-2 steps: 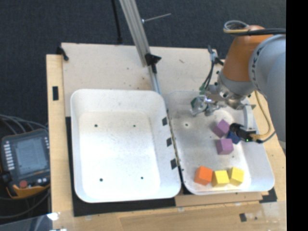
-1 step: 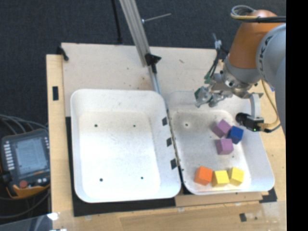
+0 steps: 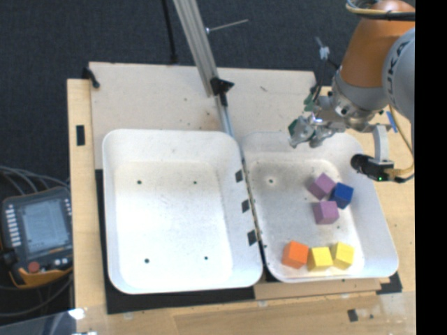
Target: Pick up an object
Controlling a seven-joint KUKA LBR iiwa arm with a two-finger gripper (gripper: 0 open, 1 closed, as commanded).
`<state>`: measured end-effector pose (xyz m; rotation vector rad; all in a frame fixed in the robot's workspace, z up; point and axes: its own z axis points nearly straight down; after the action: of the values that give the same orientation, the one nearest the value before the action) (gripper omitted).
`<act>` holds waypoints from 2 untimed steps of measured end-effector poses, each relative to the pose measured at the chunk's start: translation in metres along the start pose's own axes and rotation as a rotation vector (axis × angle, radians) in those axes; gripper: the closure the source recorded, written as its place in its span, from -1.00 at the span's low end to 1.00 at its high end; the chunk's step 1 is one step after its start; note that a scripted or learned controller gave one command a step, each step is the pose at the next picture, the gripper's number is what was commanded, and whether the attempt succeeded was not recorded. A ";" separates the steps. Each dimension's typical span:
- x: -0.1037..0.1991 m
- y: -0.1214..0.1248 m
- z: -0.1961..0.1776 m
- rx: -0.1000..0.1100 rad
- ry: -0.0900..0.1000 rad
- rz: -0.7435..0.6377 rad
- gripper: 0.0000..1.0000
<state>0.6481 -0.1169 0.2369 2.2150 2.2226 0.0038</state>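
Overhead slanted shot of a wooden bench [image 3: 160, 96] w/ two shallow white bins side by side. The left bin [image 3: 174, 208] has bare white floor w/ a few small dark dots. The right bin [image 3: 279, 187] holds six small blocks, all toward its right and near side.

Blocks in right bin: a purple cube [image 3: 322, 185] mid-right, a blue cube [image 3: 342, 194] touching it on the right, a second purple cube [image 3: 325, 212] just below those two. Along the near rim, in a row: an orange cube [image 3: 295, 254], a yellow cube [image 3: 320, 257] touching it, then another yellow cube [image 3: 343, 255] next to that.

The arm [image 3: 374, 47], grey w/ orange band, comes in from upper right. Its gripper [image 3: 307, 132] hangs over the far edge of the right bin, well apart from every block. Nothing seen btwn its fingers; whether the jaws are apart or together can't be told, too small and blurred.

A metal pole [image 3: 199, 44] slants up from btwn the bins. A handheld control pendant [image 3: 38, 232] sits left of the bench.
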 end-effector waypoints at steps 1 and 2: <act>0.048 -0.023 0.010 0.006 0.002 -0.002 1.00; 0.097 -0.038 -0.001 0.006 0.003 -0.003 1.00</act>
<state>0.6097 -0.0203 0.2381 2.2156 2.2306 0.0009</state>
